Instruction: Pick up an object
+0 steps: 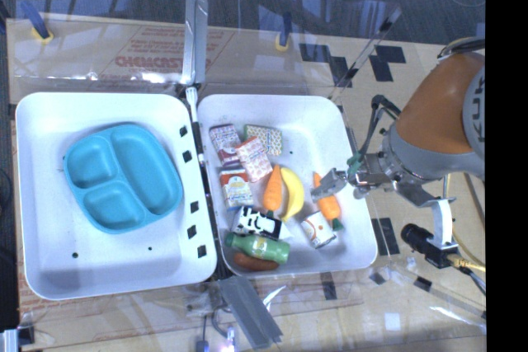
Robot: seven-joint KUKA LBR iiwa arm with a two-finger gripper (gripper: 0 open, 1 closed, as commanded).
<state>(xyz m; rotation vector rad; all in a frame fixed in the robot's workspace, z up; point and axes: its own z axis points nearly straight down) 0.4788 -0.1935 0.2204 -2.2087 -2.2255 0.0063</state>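
Observation:
The right bin (pixel 330 115) holds a heap of toy food. An orange carrot (pixel 273 188) leans against a yellow banana (pixel 291 192). A smaller orange carrot (pixel 329 207) lies by the right wall, with a white can (pixel 318 231) just below it. My gripper (pixel 332 182) reaches in from the right and hovers right over the small carrot's upper end. I cannot make out anything held in it. The arm's orange band (pixel 441 107) is beyond the bin's right side.
Snack packets (pixel 252 154) and a small carton (pixel 237 190) lie along the right bin's left side. A black-and-white item (pixel 258 221), a green bottle (pixel 261 247) and a brown sausage (pixel 254 263) sit at its front. The left bin (pixel 49 260) holds a blue divided plate (pixel 124 177).

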